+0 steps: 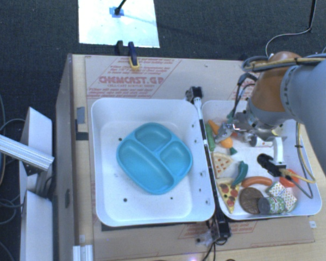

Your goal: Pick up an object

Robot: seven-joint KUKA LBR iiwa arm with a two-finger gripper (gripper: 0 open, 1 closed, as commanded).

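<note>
My gripper point(243, 132) hangs low over the back of the right bin point(309, 200), under the orange wrist band point(271, 86). Just left of it lie an orange toy piece point(226, 142) and a second orange piece point(213, 126). Toy food fills the bin in front of it: a pizza slice point(223, 163), a second pizza slice point(227, 192), a green pod point(240, 172), a red sausage point(256, 181), a brown cookie point(250, 200) and a patterned packet point(281, 200). I see nothing clearly held.
The left bin point(108, 145) holds a blue divided plate point(154, 157). A green stick point(211, 144) lies along the divider between the bins. A black part point(267, 162) and orange-handled item point(293, 176) sit at the right bin's right side. Cables run behind the arm.
</note>
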